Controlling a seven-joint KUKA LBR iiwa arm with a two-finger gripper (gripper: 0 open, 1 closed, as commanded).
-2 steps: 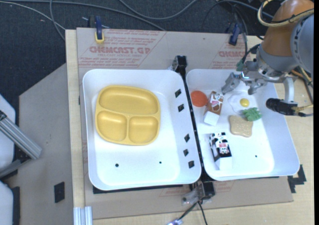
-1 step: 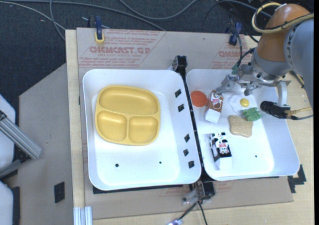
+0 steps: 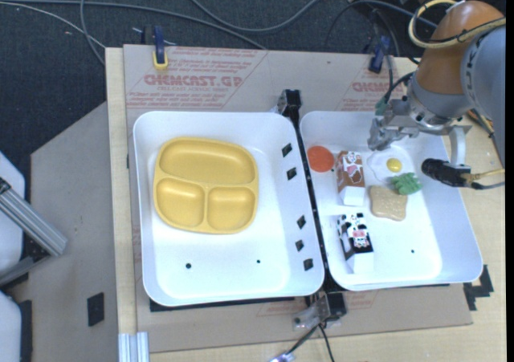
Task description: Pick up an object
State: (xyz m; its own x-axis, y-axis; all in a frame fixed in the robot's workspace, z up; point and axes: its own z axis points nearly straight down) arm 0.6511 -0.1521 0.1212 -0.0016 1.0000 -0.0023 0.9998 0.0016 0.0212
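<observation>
In the right bin [image 3: 450,248] lie several small things: an orange disc [image 3: 321,158], a brown and white carton [image 3: 350,172], a fried egg toy [image 3: 393,165], a green broccoli piece [image 3: 407,185], a slice of toast [image 3: 389,205] and a black and white cow-print carton [image 3: 356,237]. My gripper [image 3: 385,135] hangs over the bin's far part, just above and slightly left of the egg. Nothing shows in its grasp.
The left bin [image 3: 273,248] holds a yellow divided plate [image 3: 206,185]. A black divider [image 3: 303,192] runs between the two bins. Blue clamps [image 3: 159,46] pin the board at its far edge. Open floor lies in the right bin's near right part.
</observation>
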